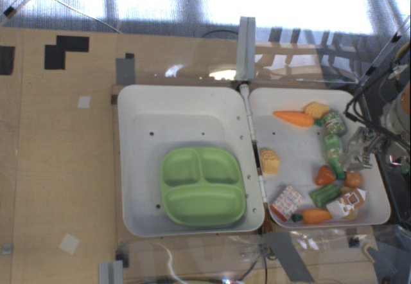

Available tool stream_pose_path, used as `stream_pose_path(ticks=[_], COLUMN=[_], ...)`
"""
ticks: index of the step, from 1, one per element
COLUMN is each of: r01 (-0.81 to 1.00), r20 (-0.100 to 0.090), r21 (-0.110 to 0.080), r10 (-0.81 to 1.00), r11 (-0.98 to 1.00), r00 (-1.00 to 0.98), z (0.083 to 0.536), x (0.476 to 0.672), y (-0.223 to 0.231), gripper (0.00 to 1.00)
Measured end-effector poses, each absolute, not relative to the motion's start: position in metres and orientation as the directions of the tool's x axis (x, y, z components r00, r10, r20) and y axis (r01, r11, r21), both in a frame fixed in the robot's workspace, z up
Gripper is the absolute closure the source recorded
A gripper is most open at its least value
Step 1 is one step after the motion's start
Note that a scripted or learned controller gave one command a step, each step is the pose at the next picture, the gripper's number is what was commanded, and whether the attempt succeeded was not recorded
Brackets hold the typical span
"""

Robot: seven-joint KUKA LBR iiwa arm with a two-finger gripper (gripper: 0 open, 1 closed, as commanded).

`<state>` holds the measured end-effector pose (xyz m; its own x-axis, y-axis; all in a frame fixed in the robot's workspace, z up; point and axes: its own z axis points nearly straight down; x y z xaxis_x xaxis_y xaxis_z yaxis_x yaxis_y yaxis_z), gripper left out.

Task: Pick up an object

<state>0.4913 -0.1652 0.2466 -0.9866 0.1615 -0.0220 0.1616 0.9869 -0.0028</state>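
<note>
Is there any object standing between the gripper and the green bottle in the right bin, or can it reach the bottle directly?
Nothing visible stands between them. The gripper sits at the right bin's right side, immediately beside the green bottle. The red pepper and the small orange lie just below, close by, so they crowd the spot without blocking it.

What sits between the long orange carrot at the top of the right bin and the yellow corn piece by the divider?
Nothing: in the camera view, bare white bin floor separates the long orange carrot from the yellow corn piece.
</note>
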Motion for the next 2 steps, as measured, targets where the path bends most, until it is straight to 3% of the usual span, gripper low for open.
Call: stream_pose_path(ticks=[1, 2], r01=[0.159, 0.196], r20=[-0.024, -0.005], r21=[-0.002, 0.002], r10=[0.159, 0.196], r11=[0.987, 0.981], r00=[-0.987, -0.981], z=[0.255, 0.188], x=[0.493, 0.489], y=[-0.164, -0.129], gripper=[1.0, 1.0])
